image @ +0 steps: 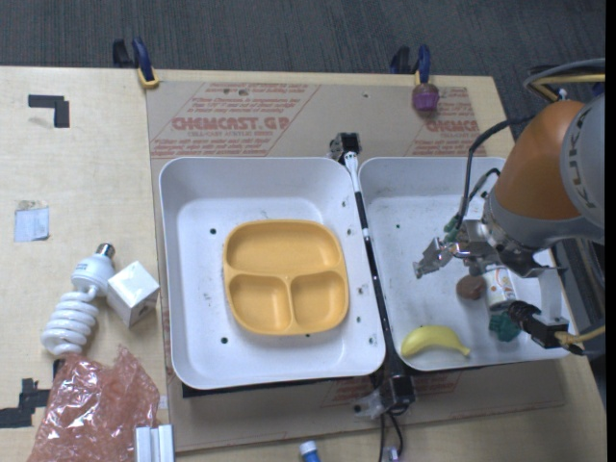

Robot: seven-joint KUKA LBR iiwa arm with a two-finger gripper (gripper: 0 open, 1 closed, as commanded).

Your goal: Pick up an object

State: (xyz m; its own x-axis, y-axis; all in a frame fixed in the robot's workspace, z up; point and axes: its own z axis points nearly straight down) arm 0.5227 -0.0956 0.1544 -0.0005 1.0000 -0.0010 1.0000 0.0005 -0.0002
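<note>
We take the yellow divided plate [286, 277] as our landmark; it lies flat in the middle of the left bin [188, 195], three compartments facing up.

Right of the plate, past the black divider strip [364, 229] where the two bins meet, sits the right bin [404, 186]. The arm [549, 176], grey with an orange band, reaches in over its far right side. The gripper [430, 258] hangs low over the bin floor, pointing back toward the plate. We cannot tell how wide its fingers stand, and we see nothing between them.

Objects in the right bin, all right of the plate:
- banana [435, 342], yellow, lying on the bin floor near the front edge, closest of the loose items to the plate.
- small brown round object [470, 287], just right of the gripper and close under the wrist.
- a white cylinder with a label [498, 287], touching or just beside the brown one.
- dark green object [503, 325], right of the banana, near the bin's right wall.

Left of the plate, out on the bench [58, 191]: a spiral light bulb [75, 313], a small white box [133, 292] touching it, and crumpled pink plastic wrap [96, 407] nearer the front.

Beyond the plate, at the far edge of the cardboard sheet [241, 114], a small purple object [425, 96] sits by a blue clamp [422, 63].
</note>
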